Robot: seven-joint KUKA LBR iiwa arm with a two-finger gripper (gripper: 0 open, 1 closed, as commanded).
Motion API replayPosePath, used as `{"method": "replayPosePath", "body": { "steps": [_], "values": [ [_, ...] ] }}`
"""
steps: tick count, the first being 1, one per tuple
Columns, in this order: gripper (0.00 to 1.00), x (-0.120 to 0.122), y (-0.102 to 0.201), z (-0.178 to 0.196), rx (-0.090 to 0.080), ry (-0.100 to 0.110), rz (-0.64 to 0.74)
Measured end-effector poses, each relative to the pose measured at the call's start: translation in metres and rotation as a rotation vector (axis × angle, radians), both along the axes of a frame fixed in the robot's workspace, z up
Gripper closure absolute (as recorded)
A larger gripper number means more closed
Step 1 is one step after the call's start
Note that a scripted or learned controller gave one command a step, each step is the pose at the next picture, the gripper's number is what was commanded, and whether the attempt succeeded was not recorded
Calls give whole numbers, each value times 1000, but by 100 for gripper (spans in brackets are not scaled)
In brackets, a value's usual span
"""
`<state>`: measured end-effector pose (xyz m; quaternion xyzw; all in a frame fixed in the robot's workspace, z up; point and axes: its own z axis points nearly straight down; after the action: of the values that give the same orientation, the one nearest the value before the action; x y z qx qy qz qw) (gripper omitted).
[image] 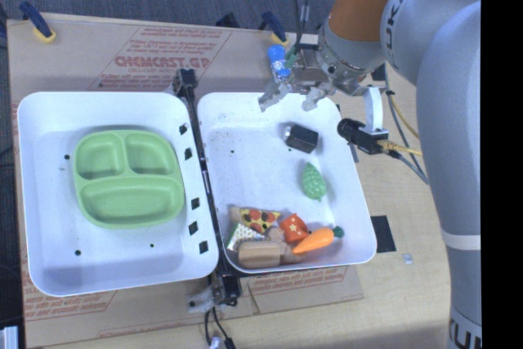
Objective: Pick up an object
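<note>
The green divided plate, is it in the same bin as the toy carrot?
No, the green divided plate lies in the left bin, while the toy carrot sits in the right bin.

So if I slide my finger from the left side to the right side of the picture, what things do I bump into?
Green divided plate → black clips between the bins → pizza slice → black block → green bumpy toy → orange carrot.

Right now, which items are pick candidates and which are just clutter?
Candidates, right bin: black block, green toy, carrot, pizza slice, tomato, wooden block. The pincer is open.

Not involved: green divided plate, left bin, blue clamps.
</note>
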<state>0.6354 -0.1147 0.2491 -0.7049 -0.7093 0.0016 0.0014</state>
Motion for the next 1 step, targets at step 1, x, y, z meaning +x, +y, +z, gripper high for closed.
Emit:
{"method": "replayPosePath", "body": {
  "steps": [1],
  "values": [
    [0,-31,-60,-91,0,1,-2]
  ]
}}
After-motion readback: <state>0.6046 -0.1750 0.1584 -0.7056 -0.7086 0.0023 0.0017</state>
